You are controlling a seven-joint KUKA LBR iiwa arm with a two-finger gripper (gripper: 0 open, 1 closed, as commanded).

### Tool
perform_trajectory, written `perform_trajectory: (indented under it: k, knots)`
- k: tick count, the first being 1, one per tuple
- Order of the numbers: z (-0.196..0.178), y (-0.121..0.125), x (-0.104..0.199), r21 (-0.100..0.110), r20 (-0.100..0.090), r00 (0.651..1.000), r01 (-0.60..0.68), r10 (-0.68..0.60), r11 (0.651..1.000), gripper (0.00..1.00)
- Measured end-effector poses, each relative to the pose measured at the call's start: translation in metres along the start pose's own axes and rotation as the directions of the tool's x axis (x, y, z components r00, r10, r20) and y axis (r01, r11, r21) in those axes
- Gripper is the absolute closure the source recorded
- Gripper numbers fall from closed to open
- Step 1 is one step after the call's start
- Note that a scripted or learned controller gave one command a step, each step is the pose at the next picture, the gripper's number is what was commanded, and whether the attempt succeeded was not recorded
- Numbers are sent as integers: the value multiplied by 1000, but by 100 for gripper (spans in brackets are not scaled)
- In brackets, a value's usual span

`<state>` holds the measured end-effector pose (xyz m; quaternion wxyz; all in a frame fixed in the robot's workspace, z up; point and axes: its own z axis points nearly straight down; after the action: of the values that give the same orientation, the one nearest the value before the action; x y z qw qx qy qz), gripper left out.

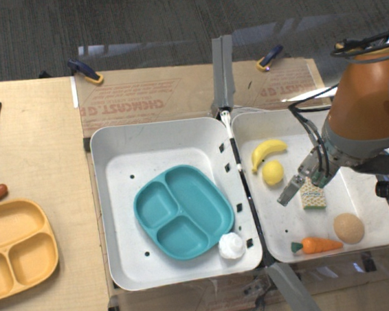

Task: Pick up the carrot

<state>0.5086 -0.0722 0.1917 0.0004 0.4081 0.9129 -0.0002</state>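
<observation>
One hand point(296, 187), mid-right of the frame, hovers apparently open and empty; carrot point(316, 245) lies lower right, probably its next reach.

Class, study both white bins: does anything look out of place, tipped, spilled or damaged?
Nothing looks spilled or broken. The teal plate lies askew in the left bin, and a white ball rests against its edge. The carrot lies flat.

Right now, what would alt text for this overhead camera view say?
A robot arm's gripper hovers in the right bin above the carrot at its front edge, beside a banana and lemon; the left bin holds a teal plate.
</observation>
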Motion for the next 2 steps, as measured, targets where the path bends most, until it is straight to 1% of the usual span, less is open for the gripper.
perform_trajectory:
  k: [1, 2]
  knots:
    - [1, 43, -59, 1, 1, 976, -216, 216, 976, 0]
    - [100, 7, -57, 0, 0, 988, 157, -157, 988, 0]
